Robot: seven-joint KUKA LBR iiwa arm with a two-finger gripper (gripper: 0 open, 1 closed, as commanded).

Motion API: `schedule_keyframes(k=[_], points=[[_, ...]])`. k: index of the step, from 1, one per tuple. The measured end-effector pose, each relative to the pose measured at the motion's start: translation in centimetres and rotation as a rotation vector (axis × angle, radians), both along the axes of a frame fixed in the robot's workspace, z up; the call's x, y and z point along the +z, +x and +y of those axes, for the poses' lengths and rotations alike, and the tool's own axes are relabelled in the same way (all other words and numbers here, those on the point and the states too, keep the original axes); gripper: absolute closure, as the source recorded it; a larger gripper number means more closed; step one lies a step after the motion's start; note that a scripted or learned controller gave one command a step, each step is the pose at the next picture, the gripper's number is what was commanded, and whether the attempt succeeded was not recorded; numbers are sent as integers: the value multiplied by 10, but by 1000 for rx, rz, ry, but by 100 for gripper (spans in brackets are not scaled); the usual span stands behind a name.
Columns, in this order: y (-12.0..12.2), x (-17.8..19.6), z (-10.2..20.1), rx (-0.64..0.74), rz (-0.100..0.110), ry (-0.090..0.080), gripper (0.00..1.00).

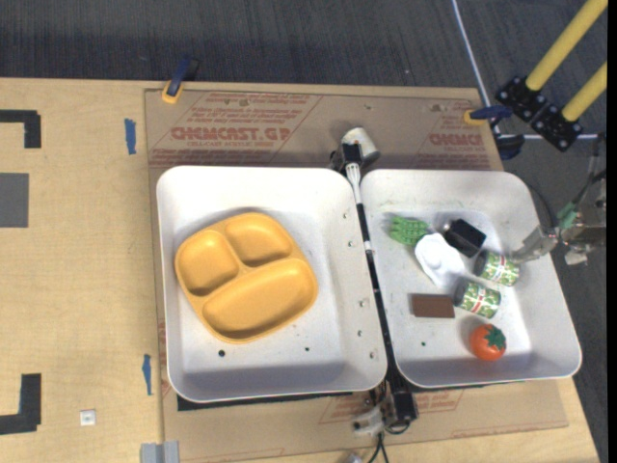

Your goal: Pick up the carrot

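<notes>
Several items near carrot [488,342] in right bin [549,355].

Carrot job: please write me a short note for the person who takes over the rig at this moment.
Gripper: at the right rim of the right bin, well apart from the carrot; open or shut cannot be told.
Carrot: seems to be the orange piece with a green top, lying on the floor of the right bin near its front right corner, just below a striped can.
Done: nothing, the carrot is not lifted.
Left: move over the carrot, descend, grasp and lift. The can is close, so approach with care.
</notes>
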State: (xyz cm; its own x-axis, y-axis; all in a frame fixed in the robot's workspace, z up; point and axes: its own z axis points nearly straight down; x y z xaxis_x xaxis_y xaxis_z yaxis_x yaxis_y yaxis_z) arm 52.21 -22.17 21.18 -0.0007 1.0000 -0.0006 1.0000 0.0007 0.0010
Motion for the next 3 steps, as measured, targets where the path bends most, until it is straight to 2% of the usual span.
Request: schedule_keyframes(k=[1,2,3], points=[[-40,-72,93,131,1,1,0],[-39,-62,93,130,-2,0,100],[-42,-27,186,150,-1,0,100]])
